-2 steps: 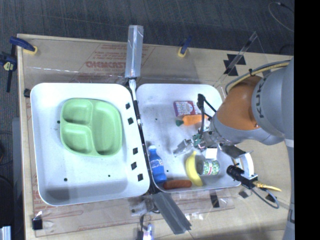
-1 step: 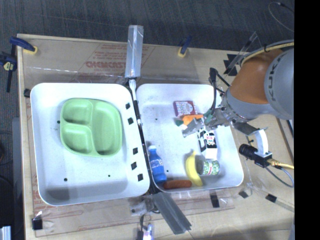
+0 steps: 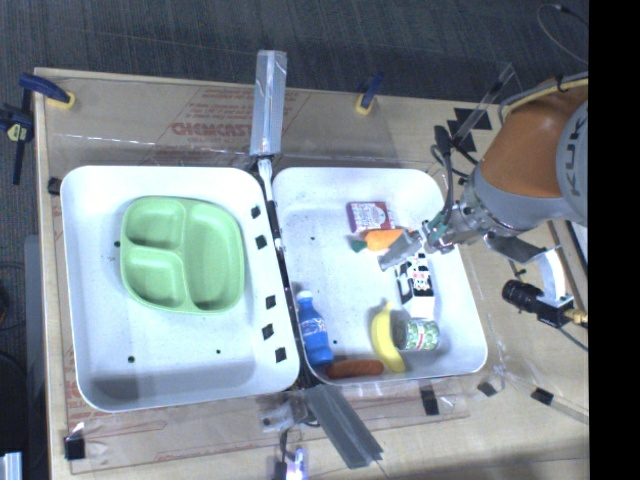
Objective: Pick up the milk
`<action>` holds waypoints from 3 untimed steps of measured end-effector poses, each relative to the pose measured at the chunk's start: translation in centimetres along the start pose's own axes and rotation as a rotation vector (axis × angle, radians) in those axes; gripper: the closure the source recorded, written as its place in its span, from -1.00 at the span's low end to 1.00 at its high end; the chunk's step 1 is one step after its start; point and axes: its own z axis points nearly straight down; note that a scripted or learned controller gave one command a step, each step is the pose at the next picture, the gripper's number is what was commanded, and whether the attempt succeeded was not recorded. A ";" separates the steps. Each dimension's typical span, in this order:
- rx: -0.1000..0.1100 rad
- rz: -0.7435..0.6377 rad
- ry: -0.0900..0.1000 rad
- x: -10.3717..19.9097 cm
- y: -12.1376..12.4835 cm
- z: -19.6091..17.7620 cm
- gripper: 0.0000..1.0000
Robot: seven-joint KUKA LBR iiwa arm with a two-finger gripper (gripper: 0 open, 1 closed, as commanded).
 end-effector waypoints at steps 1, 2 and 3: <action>0.001 -0.076 0.001 0.6 -2.1 6.4 -1.00; 0.002 -0.172 0.002 0.1 0.2 13.2 -1.00; 0.003 -0.333 0.005 0.1 0.1 13.1 -1.00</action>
